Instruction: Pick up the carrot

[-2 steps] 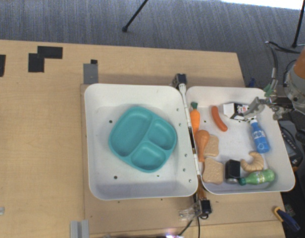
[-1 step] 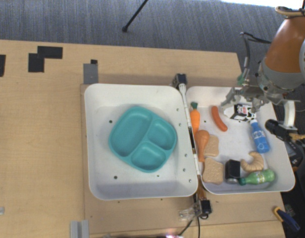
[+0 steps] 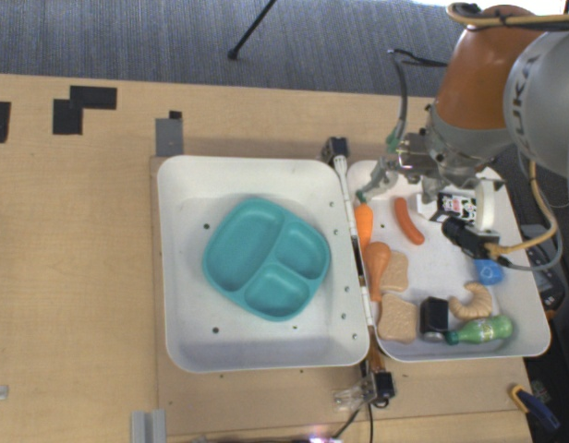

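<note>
I see the carrot against the right bin's left wall, beside the sausage. My gripper hovers above; its grip state I cannot tell. I'd drop straight down, straddling the carrot's width, clear of that wall.

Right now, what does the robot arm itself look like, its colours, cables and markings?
The arm is grey with a rounded orange band and dark lettering on its casing. Its wrist is bare metal and black parts with a white label, a grey cable looping above and beige hoses trailing right.
</note>
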`<state>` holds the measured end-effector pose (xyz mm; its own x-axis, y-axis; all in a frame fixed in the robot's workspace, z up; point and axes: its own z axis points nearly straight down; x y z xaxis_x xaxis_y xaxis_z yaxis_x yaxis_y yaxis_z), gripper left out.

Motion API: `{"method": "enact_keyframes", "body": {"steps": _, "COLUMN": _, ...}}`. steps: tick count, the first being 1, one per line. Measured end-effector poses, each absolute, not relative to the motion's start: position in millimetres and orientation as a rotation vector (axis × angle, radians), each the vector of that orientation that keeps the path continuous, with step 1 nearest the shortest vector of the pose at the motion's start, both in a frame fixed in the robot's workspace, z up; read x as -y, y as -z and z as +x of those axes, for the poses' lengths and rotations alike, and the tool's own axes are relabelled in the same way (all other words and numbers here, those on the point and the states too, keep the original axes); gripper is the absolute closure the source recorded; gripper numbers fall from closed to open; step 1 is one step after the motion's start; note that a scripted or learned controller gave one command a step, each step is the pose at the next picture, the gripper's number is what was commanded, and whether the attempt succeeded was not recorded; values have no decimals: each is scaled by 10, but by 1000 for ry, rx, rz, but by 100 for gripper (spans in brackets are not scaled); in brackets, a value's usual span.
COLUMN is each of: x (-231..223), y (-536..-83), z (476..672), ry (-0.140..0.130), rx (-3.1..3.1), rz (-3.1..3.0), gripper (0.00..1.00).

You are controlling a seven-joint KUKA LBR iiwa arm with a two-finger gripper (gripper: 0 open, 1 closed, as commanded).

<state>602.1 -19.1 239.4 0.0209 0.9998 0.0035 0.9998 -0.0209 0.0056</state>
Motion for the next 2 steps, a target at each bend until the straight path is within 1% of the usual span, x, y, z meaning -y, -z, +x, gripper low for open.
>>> {"method": "enact_keyframes", "body": {"steps": 1, "x": -98, "y": -1818, "z": 6144, "ry": 3, "rx": -2233, "rz": 2214, "gripper": 0}}
{"method": "enact_keyframes", "body": {"steps": 2, "x": -83, "y": -1849, "z": 6155, "ry": -2, "rx": -2227, "rz": 2214, "gripper": 0}}
